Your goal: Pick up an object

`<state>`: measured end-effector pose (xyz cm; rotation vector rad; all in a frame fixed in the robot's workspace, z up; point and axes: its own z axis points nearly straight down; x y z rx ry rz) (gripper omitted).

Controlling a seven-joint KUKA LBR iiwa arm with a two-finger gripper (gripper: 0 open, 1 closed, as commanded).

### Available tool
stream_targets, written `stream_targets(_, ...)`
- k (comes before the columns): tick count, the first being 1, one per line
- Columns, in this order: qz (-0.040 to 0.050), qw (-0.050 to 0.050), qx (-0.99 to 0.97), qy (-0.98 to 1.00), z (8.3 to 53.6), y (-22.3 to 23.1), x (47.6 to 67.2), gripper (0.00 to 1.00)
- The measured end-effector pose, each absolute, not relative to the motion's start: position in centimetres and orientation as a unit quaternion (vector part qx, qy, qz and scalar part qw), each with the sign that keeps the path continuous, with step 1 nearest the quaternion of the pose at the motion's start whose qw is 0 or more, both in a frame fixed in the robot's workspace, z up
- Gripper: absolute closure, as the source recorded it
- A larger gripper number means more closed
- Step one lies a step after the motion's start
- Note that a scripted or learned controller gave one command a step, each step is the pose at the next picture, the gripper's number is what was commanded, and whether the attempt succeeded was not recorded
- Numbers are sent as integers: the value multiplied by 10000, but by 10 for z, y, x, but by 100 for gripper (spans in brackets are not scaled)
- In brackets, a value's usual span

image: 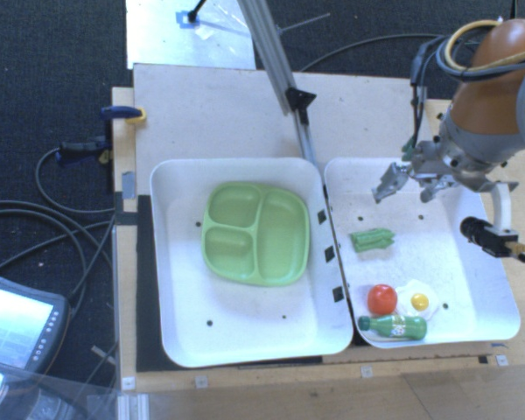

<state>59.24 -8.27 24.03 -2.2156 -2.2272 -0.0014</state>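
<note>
Two bins sit side by side on the bench [210, 112]. The left bin [171, 322] holds a divided plate [255, 233] near its centre. In the right bin [499, 309], a toy vegetable [372, 239] lies toward the left wall; nearer the front edge, a tomato [382, 299] sits beside a fried egg [417, 300], with a bottle [394, 325] lying just before them. The claw [411, 188] hangs over the right bin's rear half.

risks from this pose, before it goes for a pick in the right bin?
1. The hand hangs open above bare floor of the right bin; a straight descent would likely close on nothing.
2. The tomato, fried egg and green bottle sit tightly clustered, so a pick there may nudge neighbours.
3. The green bottle lies by the bin's front wall, so the fingers might hit it.
</note>
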Motion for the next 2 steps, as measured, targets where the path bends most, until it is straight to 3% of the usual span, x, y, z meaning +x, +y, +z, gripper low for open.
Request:
stream_targets(1, -7, -1, -7059, -7083, 240, -83, 592, 0)
stream_targets(2, 13, 10, -7071, -7071, 192, -89, 600, 0)
